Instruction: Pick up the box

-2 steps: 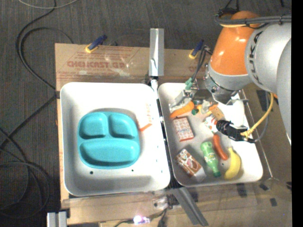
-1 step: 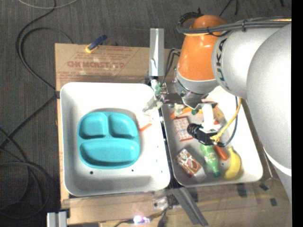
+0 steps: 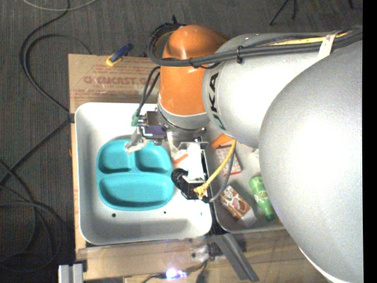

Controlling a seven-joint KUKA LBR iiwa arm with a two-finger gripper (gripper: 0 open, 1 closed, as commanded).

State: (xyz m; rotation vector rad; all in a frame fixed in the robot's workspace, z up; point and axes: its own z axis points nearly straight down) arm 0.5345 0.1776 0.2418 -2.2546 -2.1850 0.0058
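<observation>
The box [image 3: 228,157] was a small orange and white carton, partly hidden under the arm, lying at the far left of the right bin [image 3: 232,223]. A brown packet [image 3: 235,203] and a green bottle [image 3: 261,198] lay nearer in that bin. The gripper [image 3: 138,139] hung well apart from the box, at the far edge of a teal divided plate [image 3: 132,187] in the left bin [image 3: 83,158]. Whether it was open or closed could not be told. The arm [image 3: 294,128] reached in from the right, its wrist pointing down.
</observation>
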